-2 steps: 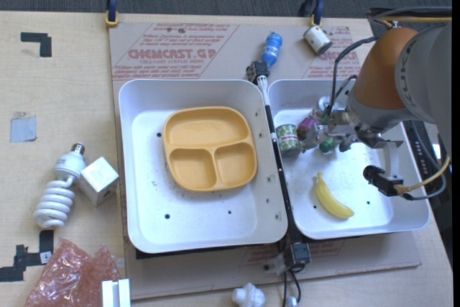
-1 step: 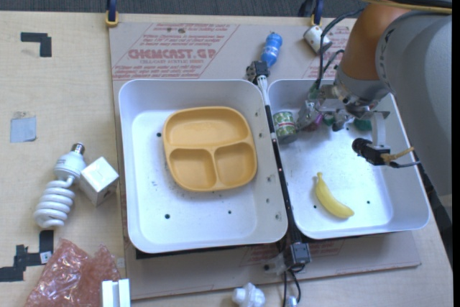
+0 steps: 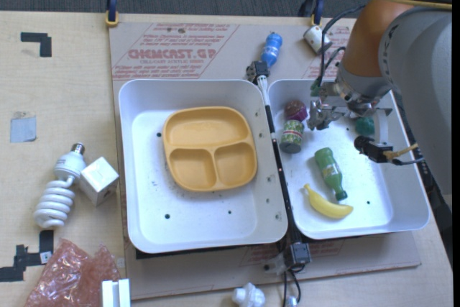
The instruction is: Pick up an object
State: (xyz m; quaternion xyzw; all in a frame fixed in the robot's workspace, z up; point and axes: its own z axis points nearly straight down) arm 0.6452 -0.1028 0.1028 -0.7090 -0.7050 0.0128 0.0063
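- 2 white bins face you; the gripper hangs over the right one, finger state impossible to tell.
- Your green bottle lies beside the banana.

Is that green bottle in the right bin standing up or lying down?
Lying down. The green bottle rests on its side on the right bin's floor, cap toward the banana.

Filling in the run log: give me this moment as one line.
phase: reaching | gripper: above right bin rear, holding nothing | right bin: green bottle, banana | left bin: yellow tray
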